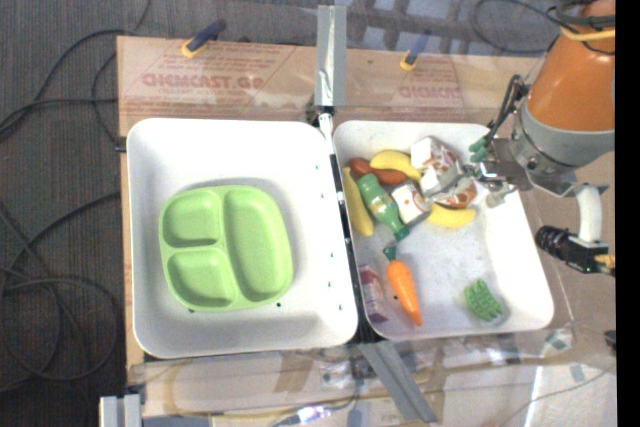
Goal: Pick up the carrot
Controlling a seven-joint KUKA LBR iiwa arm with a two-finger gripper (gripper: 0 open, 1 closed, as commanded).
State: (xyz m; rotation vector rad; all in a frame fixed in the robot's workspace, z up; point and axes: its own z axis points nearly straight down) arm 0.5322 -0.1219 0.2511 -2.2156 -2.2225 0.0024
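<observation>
Plainly, orange carrot (pixel 404 292) tapers; green-topped.

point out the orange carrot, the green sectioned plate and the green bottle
orange carrot (pixel 403 291), camera view, middle of its body
green sectioned plate (pixel 228 247), camera view, the ridge where its compartments meet
green bottle (pixel 379 203), camera view, middle of the bottle's body

Tray (pixel 228 245) in left bin (pixel 150 315) — carrot (pixel 403 291) right.
</observation>
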